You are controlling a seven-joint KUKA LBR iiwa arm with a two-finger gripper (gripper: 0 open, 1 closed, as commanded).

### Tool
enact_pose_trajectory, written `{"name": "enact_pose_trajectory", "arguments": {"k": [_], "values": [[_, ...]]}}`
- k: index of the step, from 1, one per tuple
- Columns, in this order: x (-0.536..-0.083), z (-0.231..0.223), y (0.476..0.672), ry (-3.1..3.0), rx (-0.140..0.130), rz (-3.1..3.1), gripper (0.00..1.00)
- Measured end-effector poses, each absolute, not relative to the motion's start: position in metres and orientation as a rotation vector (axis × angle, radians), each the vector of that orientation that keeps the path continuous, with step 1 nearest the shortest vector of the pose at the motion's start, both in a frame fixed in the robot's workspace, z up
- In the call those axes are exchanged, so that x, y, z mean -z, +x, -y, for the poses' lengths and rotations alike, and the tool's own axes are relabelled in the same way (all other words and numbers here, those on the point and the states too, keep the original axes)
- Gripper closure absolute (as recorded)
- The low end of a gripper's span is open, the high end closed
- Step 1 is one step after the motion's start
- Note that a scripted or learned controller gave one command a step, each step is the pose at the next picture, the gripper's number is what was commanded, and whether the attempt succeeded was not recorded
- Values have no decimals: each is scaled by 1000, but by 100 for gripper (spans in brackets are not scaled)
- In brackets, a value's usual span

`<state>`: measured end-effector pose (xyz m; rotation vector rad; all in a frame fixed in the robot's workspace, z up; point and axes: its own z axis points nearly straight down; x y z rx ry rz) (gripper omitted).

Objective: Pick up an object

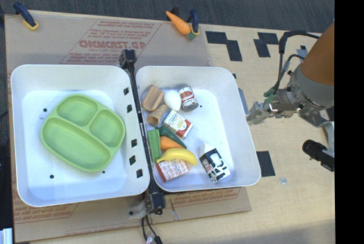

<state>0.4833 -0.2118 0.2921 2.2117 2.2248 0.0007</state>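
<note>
The right bin (242, 140) holds a cluster of small items: two brown bread-like pieces (152, 98), a white egg (172, 99), a small can (188, 98), a little carton (176, 123), a green stick (153, 143), an orange carrot (170, 143), a banana (181, 156), a red-and-white packet (172, 169) and a black-and-white box (215, 165). My gripper (259, 112) hangs outside that bin, just right of its right wall, above the bench. Nothing is visible in it.
The left bin (23, 180) carries a green divided plate (84, 132). Clamps sit at the board's back edge: an orange one (181, 23) and a blue-yellow one (25, 15). Black markers dot the bench around the arm (318, 66).
</note>
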Motion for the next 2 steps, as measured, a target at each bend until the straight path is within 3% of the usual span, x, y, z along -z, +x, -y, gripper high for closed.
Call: {"name": "enact_pose_trajectory", "arguments": {"k": [1,2], "values": [[-189,210,581,2217,4,-2231,100],[-226,205,510,2217,1,-2227,100]]}}
